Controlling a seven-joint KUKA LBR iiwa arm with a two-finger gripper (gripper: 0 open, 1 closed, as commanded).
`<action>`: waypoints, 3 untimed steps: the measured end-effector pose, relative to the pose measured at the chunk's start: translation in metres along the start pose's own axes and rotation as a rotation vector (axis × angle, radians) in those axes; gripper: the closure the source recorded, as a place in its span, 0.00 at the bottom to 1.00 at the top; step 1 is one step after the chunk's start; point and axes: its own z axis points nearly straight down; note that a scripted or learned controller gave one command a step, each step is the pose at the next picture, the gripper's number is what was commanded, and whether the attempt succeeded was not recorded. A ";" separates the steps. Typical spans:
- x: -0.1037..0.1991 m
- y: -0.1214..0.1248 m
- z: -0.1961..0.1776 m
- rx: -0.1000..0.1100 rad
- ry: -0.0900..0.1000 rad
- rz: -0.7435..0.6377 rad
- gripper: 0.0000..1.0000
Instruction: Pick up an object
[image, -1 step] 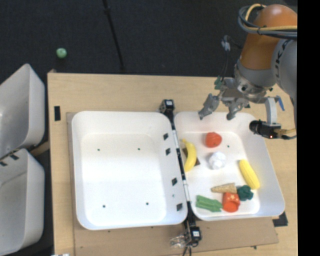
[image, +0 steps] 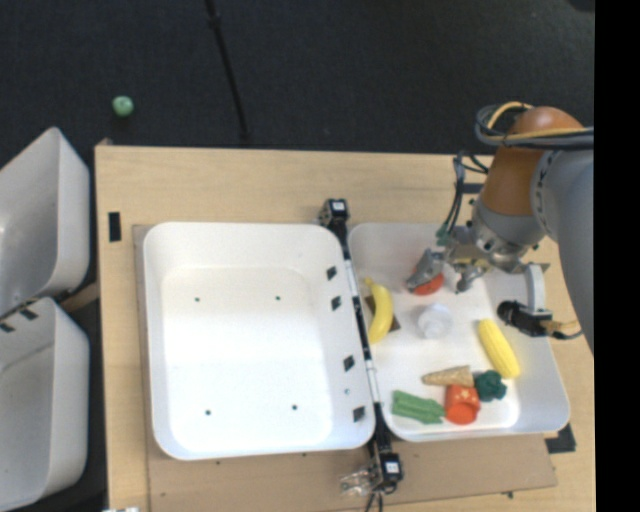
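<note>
The arm (image: 545, 180) runs off the right side, the red thing (image: 428, 286) under it is half covered, and the small green ball (image: 123, 105) top left is too tiny to identify.

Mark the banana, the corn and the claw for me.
banana (image: 381, 312), camera view, middle of its curve
corn (image: 498, 347), camera view, mid-cob
claw (image: 446, 273), camera view, midway between its fingertips

even overhead light, white bins (image: 240, 250) near glare, soft shadows, image slightly blurred and grainy.

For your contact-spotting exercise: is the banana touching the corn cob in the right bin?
Apart. The camera view shows the banana by the divider and the corn cob across the bin, with bare white floor between them.
</note>
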 end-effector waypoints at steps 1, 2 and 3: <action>-0.033 0.032 0.018 -0.019 -0.002 -0.009 0.00; -0.037 0.035 0.005 -0.028 -0.007 -0.009 1.00; -0.022 0.029 0.000 -0.022 -0.005 -0.006 1.00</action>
